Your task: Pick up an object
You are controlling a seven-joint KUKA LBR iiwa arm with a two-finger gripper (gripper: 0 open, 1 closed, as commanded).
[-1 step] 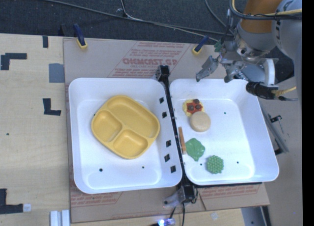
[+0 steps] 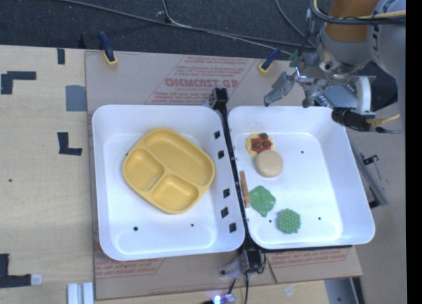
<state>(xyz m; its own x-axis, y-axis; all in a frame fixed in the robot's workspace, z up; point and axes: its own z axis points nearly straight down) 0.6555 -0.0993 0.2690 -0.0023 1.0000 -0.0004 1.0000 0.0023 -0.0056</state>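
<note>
Beside divider, upright brown stick

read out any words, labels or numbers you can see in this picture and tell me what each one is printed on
Red printing on the cardboard sheet under the bins, upside down from this camera: too blurred to read for certain.
More red printing along the cardboard's lower left edge: too small and blurred to read.
No readable text on the yellow tray, the white bins or the arm.
</note>
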